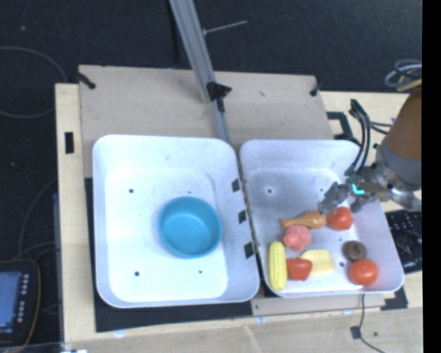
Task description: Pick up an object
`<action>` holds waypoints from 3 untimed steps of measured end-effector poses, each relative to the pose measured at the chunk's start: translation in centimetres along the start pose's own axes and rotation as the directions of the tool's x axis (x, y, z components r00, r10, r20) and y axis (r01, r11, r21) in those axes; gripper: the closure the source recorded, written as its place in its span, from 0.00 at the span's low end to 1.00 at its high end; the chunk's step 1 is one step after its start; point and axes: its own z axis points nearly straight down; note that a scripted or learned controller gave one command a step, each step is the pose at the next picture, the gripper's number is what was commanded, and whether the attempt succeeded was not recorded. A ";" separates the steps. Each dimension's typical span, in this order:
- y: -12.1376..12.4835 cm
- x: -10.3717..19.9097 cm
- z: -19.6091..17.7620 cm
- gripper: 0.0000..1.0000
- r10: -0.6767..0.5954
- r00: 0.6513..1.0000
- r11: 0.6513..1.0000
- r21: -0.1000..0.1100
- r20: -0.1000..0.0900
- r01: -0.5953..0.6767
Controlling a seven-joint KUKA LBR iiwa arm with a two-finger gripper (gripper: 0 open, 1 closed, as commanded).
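The right bin (294, 160) holds several toy foods: an orange drumstick-like piece (303, 220), a pink lump (297, 237), a yellow corn cob (277, 264), a red piece (299, 269) beside a pale yellow block (320, 260), a brown ball (354, 251) and two red tomatoes (339, 218) (364, 272). My gripper (343, 195) hangs over the right bin's right half, just above the upper tomato and the drumstick's right end. Its dark fingers (329, 195) look spread apart, with nothing between them.
The left bin (117, 168) holds a blue bowl (190, 226). A grey metal pole (195, 39) slants down to the gap between the bins. Cables (361, 127) hang by the arm at the right. A dark device (4, 300) sits at lower left.
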 end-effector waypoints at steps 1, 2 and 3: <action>0.1 0.0 -0.2 0.00 0.000 1.000 1.000 -0.005 0.001 0.000; 0.1 0.3 6.2 0.00 0.006 1.000 1.000 0.002 0.003 -0.006; -0.1 0.2 10.5 0.00 0.006 1.000 1.000 0.002 0.003 -0.006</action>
